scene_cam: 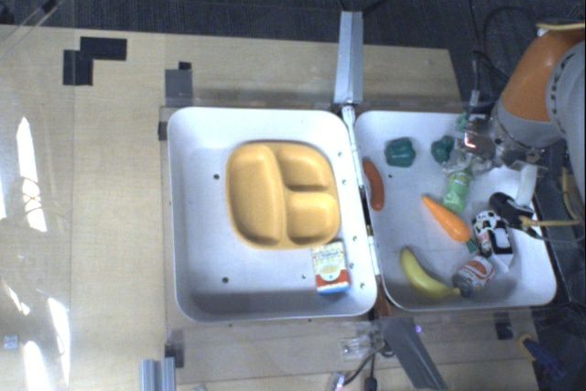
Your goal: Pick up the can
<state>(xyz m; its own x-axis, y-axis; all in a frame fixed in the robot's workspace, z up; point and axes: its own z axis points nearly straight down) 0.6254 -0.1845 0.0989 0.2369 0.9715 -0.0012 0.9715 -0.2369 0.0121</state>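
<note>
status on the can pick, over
Gripper at right bin's far edge, above green bottle. Can lying near front, untouched. Banana and cow toy crowd it.

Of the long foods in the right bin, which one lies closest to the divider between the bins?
The sausage, reddish, right along the bin's left wall; the carrot and banana lie further right.

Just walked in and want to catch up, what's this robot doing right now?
The arm's gripper hangs over the far side of the right bin, above a green bottle. The can it is meant to pick up lies untouched near the bin's front edge, beside the banana and a cow toy.
</note>
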